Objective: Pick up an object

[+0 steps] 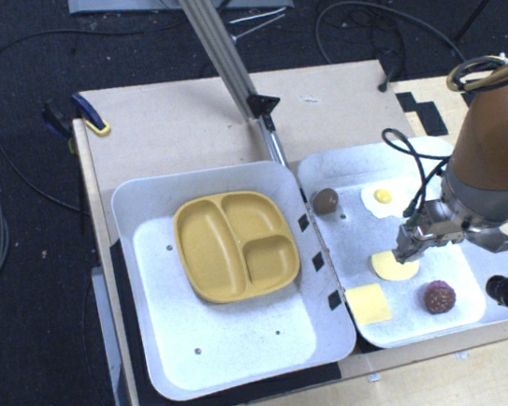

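Bins are set side by side; a tan plate [238, 245] is held in the left bin [163, 353]; a pale disc [394, 267], yellow square [367, 303], fried egg [381, 197], brown ball [326, 201] and maroon ball [438, 296] lie in the right bin [343, 167]; the tool [407, 250] is lowered over the disc, its opening not discernible.

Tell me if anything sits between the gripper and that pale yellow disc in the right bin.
Nothing visible does. The gripper is low over the right bin, right at the upper edge of the pale yellow disc. The fried egg, brown ball, yellow square and dark red ball all lie apart from it.
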Controlling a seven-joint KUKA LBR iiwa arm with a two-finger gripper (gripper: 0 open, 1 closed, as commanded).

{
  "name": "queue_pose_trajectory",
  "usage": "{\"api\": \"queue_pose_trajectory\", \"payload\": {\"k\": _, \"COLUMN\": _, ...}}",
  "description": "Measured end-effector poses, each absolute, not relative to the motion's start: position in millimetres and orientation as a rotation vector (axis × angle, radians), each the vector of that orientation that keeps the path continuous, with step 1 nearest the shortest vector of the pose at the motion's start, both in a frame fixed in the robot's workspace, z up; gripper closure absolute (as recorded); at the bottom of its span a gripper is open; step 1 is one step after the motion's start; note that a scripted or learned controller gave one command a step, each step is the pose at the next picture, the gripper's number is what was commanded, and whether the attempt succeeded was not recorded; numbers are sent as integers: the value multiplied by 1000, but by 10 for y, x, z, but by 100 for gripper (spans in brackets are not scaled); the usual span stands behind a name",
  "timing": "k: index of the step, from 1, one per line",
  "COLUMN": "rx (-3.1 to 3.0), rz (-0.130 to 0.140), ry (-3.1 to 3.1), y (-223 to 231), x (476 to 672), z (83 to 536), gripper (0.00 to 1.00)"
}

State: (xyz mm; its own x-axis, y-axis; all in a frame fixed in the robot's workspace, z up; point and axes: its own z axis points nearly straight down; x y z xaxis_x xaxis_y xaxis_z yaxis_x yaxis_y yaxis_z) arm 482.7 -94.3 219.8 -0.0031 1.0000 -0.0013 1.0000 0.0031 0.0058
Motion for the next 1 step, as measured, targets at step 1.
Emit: {"api": "queue_pose_trajectory", "payload": {"k": 1, "rx": 2213, "rz": 4, "ry": 2230, "y": -418, "x": 4937, "z": 2319, "gripper": 100}}
